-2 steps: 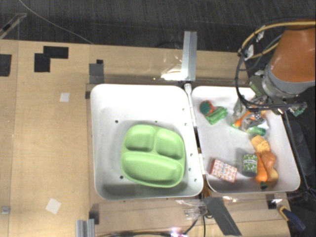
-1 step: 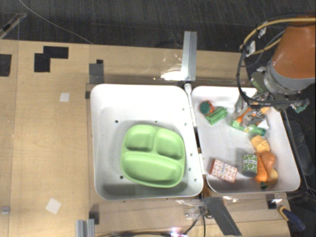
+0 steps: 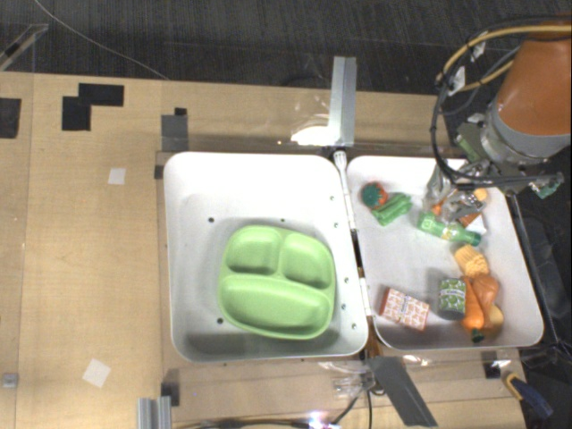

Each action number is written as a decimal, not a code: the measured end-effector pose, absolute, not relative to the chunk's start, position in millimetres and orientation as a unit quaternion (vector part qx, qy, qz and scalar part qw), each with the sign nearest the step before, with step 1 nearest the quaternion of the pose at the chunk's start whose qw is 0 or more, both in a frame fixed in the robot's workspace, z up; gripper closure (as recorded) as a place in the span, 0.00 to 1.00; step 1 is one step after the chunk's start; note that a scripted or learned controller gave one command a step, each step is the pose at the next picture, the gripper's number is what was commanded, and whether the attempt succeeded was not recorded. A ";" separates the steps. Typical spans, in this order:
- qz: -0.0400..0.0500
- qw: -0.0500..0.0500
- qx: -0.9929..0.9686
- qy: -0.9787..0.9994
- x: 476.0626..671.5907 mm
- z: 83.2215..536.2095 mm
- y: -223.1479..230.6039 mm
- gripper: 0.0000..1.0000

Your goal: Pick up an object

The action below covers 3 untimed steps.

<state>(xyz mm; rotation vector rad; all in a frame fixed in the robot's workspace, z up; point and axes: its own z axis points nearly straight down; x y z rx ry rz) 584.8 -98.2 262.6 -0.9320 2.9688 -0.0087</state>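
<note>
bench: pale wooden surface (image 3: pixel 80 266) held two shallow white bins.
left bin (image 3: pixel 192 195): green three-section plastic plate (image 3: pixel 277 280).
right bin (image 3: pixel 518 311): small toys.
gripper (image 3: pixel 453 202): over a green tube (image 3: pixel 450 231); jaw state could not be told.

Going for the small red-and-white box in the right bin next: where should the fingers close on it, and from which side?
Probably straight from above, closing across the short width of the red-and-white box. It lies flat in the right bin, angled a little, with bare floor along both long edges. The green can sits apart to its right, so the fingers have room.
</note>
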 end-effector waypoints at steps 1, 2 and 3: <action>0.000 0.004 -0.294 0.956 644.4 229.7 -104.3 1.00; -0.002 0.011 -0.294 0.956 647.4 245.1 -103.6 1.00; -0.001 0.003 -0.423 0.906 628.7 158.2 -143.5 1.00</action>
